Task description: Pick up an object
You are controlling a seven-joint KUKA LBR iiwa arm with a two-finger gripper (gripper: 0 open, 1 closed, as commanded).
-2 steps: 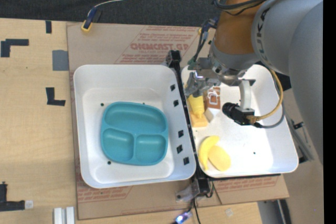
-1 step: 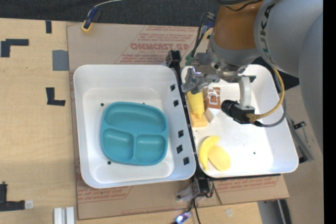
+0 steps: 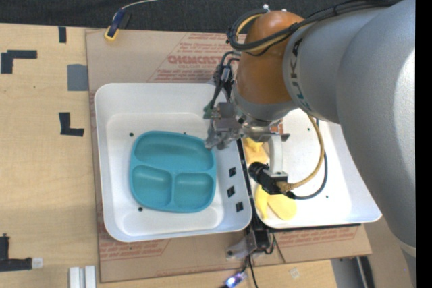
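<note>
Grey arm (image 3: 364, 71) leans over the left bin (image 3: 110, 165); pincer (image 3: 214, 135) hangs at the teal plate's (image 3: 172, 175) far right rim, its spread unreadable; nothing visibly lifted.

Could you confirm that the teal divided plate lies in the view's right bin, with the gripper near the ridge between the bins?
Not quite: the camera view shows the teal divided plate in the view's left bin; the gripper is indeed near the ridge between the bins.
</note>
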